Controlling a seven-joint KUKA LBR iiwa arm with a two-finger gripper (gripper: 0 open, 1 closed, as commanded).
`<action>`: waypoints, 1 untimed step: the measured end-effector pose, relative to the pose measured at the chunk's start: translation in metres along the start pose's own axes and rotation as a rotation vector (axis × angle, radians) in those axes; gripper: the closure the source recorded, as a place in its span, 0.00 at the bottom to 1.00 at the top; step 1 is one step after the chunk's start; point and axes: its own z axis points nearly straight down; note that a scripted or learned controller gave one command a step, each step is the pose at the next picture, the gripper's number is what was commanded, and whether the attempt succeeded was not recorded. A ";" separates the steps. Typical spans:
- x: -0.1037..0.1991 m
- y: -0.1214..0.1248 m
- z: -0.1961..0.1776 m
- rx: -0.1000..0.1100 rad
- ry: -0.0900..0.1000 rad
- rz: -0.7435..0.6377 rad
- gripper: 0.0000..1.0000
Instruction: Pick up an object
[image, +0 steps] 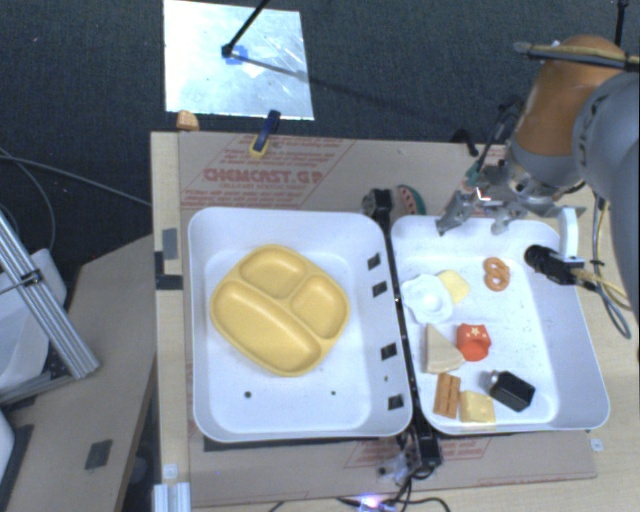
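Camera view, gripper (478, 212) hovering over the far edge of the right bin (578, 340), fingers spread and holding nothing, pretzel (496, 272) just below it, red toy (474, 341) and black block (512, 390) nearer, yellow divided plate (279, 308) in the left bin (215, 250).

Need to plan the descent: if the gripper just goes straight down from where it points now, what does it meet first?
Probably bare floor of the right bin near its far edge. The gripper hangs over that back strip, and the nearest items, the pretzel and the white piece, lie nearer the camera. Depth is hard to judge from this slant.
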 end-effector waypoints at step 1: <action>-0.053 -0.076 0.092 0.012 0.000 0.009 0.00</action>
